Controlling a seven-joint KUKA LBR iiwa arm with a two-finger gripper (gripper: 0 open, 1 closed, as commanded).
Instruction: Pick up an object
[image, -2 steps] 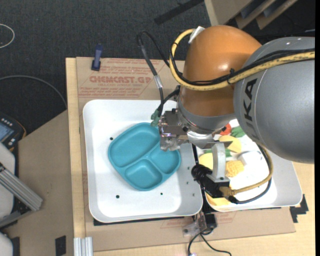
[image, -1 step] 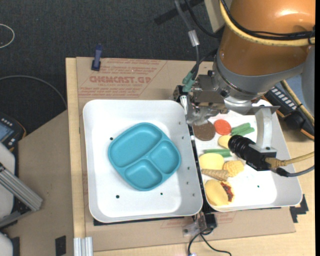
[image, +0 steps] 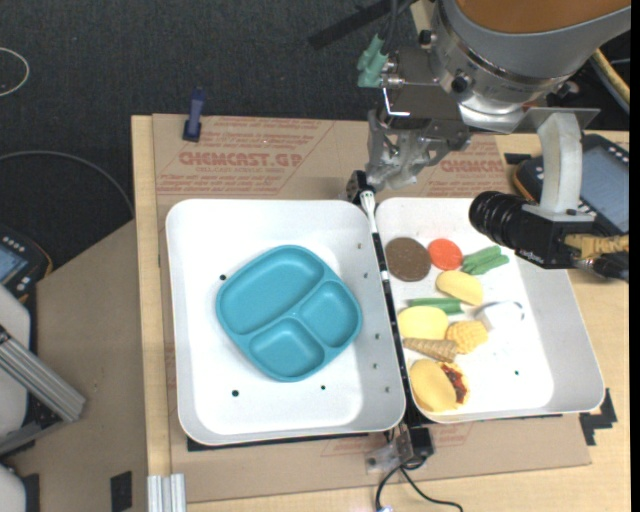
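Two white bins, left bin (image: 190, 300) with blue divided tray (image: 288, 312), right bin (image: 560, 340) with toy food (image: 440, 330)

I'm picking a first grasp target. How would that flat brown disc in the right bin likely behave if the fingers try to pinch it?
The brown disc lies flat and looks thin, so it probably offers little edge to pinch. It appears rigid, likely light. With the orange round piece close beside it, a nudge may slide it into that piece.

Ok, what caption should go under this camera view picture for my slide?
Robot's end effector hovers above two white bins: a blue divided plate in one, toy food in the other.
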